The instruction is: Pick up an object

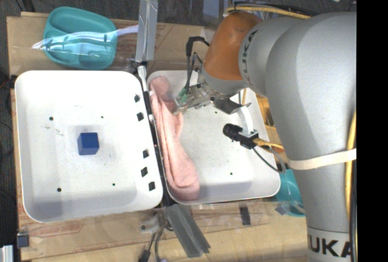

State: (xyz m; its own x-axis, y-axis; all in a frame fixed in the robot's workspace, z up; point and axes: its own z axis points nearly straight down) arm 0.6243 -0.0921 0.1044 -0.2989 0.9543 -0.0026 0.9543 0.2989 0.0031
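1. Gripper (185, 99) sits low in the right bin (233, 185), at the upper end of a pink cloth (176, 151) lying along that bin's left wall
2. Finger state cannot be told, the wrist hides it
3. Blue cube (88, 143) rests in the left bin (36, 127), well apart from the arm

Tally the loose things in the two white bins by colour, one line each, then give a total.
Blue: 1, the blue cube in the left bin.
Pink: 1, the pink cloth along the left wall of the right bin.
Total: 2
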